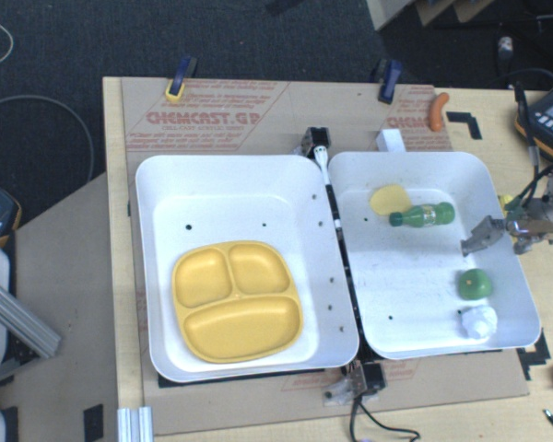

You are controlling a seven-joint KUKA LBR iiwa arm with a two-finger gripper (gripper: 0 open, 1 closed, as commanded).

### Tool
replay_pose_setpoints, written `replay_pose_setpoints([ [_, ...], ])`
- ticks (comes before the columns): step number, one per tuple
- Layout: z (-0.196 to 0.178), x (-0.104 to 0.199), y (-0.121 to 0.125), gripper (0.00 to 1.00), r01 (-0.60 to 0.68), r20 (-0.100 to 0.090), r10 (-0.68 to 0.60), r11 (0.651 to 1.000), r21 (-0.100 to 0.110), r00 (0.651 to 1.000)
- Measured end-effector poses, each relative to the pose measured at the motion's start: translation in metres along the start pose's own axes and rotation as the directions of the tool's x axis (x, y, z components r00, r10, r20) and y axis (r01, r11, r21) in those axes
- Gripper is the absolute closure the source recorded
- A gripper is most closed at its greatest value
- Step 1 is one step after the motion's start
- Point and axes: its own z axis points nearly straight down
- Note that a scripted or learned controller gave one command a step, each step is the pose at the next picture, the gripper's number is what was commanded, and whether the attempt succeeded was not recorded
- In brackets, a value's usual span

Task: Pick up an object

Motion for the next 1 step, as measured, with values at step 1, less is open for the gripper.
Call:
replay_pose_setpoints([
  [1,0.0144,0.0921,0.0422,0.0,0.009,-0.001,-0.009,1.0,-0.002,1.0],
])
